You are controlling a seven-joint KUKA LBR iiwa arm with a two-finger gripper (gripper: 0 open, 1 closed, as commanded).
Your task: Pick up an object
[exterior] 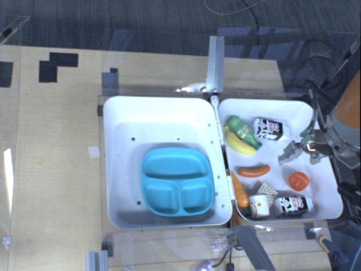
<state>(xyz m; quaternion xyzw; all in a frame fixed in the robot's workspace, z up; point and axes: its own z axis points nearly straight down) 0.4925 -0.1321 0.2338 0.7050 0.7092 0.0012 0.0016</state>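
I am a grey robot arm with an orange band, reaching in from the right over two shallow white bins set side by side. My gripper (300, 152) hangs over the right bin (293, 107), near its right wall, with its two fingers spread apart and nothing between them.

The left bin (121, 151) holds a blue divided tray (177, 181). The right bin holds the small things I may pick: a green bottle (242, 131) lying across a yellow banana (239, 142) at the upper left, a black-and-white carton (267, 129) beside them, a red sausage (252, 171) in the middle, a tomato (298, 180) just below my fingers, a carrot (240, 192) along the left wall, and a small cup (259, 206) and a second black-and-white carton (291, 205) at the near edge.

The tomato seems the closest target, with the sausage a little further left. To grip well, I judge I should centre my open fingers over one item that lies apart from its neighbours, descend straight, and close only once both fingers straddle it. The tomato is round and may roll; the sausage should be taken across its narrow width.
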